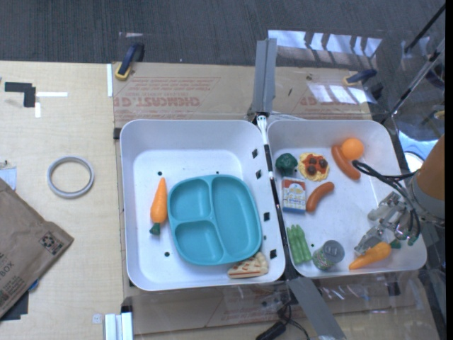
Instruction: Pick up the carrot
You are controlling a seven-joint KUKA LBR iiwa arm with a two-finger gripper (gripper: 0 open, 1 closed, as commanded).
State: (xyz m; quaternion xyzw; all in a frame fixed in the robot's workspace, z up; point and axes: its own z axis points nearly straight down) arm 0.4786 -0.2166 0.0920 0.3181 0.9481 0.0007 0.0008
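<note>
The orange plastic carrot (371, 256), tapered with a green stub, lies flat in the near right corner of the right-hand white bin (338, 130), tip pointing toward a small grey tin can (328, 253). My metal gripper (380, 227) hangs just above and beside it, placed there, I judge, because this carrot sits closest to my reach. Whether my grip is spread or closed cannot be told from this angle; nothing shows pinched in it. A second orange carrot (158, 202) rests in the left white bin (134, 190) beside a teal divided plate (216, 219), well apart from me, and looks the less likely target.
</note>
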